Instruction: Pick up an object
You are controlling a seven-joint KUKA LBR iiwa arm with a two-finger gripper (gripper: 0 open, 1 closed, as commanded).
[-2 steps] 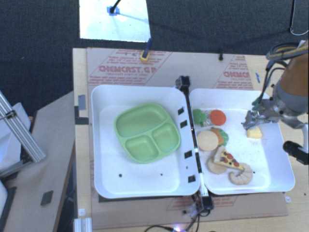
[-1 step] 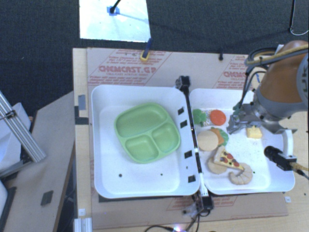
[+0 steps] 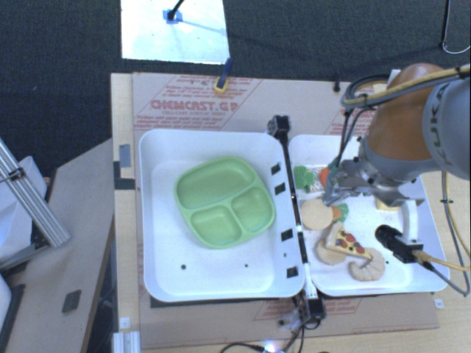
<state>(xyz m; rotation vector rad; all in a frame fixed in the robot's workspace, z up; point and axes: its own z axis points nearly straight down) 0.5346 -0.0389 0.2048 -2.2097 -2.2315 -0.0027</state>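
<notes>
View from above of a bench with 2 shallow white bins side by side.

Nearest, in the right bin point(image 3: 397, 279), a pale tan curved toy food piece point(image 3: 366, 268) lies close to the near wall. Touching it on the far left side is a toy pizza slice point(image 3: 347, 244), yellow with red spots. Just beyond that, a round tan disc point(image 3: 317, 214) lies flat on the bin floor near the left wall. A small orange and green piece point(image 3: 339, 212) lies just right of the disc.

The gripper point(image 3: 333, 190) hangs low over the far edge of the disc and the small piece. Whether it is spread or pressed together cannot be told. The arm point(image 3: 401, 131), grey with an orange band, reaches in from the right across the far half of this bin.

Just beyond the gripper, a green leafy toy point(image 3: 302, 176) and a small orange piece point(image 3: 324, 175) lie side by side, the green one on the left. A small yellow piece point(image 3: 385, 205) lies further right, partly hidden under the arm.

The left bin point(image 3: 162, 259) holds 1 light green plate point(image 3: 224, 201) with 3 compartments, lying flat near the middle and turned at a slant. A row of black clips point(image 3: 286, 190) runs along the seam between the 2 bins.

Both bins rest on a tan sheet point(image 3: 195, 101) with red printing. At its far edge sits a small yellow and blue object point(image 3: 221, 84). Farthest away, a pale square panel point(image 3: 174, 20) lies on dark floor.
</notes>
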